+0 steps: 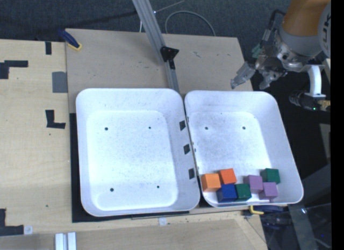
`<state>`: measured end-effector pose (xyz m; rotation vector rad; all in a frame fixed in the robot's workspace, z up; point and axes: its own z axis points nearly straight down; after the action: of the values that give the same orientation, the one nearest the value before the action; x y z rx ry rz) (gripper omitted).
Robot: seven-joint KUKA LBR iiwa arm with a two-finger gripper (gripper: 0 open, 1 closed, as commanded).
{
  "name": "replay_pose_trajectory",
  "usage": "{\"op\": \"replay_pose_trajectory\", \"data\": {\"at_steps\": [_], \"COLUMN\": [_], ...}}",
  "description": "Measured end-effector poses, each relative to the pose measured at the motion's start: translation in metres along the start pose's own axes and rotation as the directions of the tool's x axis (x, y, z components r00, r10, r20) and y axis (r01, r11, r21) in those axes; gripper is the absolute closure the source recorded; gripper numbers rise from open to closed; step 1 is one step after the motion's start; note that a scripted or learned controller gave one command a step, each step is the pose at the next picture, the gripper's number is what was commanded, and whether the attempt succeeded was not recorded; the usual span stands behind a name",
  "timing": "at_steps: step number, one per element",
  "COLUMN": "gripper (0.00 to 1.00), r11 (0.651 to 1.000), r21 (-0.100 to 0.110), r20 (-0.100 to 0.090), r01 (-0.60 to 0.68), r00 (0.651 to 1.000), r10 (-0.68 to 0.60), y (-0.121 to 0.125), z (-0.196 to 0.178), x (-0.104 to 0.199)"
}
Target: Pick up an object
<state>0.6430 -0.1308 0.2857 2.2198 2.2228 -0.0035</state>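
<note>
Camera view: the end effector (251, 80) hangs above the far right corner of the right bin (279, 130), its two fingers spread apart with nothing between them. The blocks sit clustered along that bin's near edge: two orange blocks (219, 179) touching, a blue block (228, 192) beside a green block (243, 191), two purple blocks (262, 185), and another green block (271, 176). The left bin (86, 136) lies alongside on the table (32, 136).
</note>
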Motion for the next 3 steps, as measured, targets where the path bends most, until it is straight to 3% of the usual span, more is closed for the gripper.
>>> {"op": "replay_pose_trajectory", "data": {"at_steps": [1, 2, 3], "gripper": [0.00, 0.00, 0.00], "r11": [1.000, 1.000, 1.000], "r21": [0.001, 0.010, -0.010], "r20": [0.000, -0.005, 0.001], "r01": [-0.003, 0.002, 0.000], "r00": [1.000, 1.000, 1.000], "r10": [0.003, -0.002, 0.000], "y": [-0.033, -0.072, -0.059], "z": [0.003, 0.112, -0.182], "x": [-0.020, 0.044, -0.007]}}
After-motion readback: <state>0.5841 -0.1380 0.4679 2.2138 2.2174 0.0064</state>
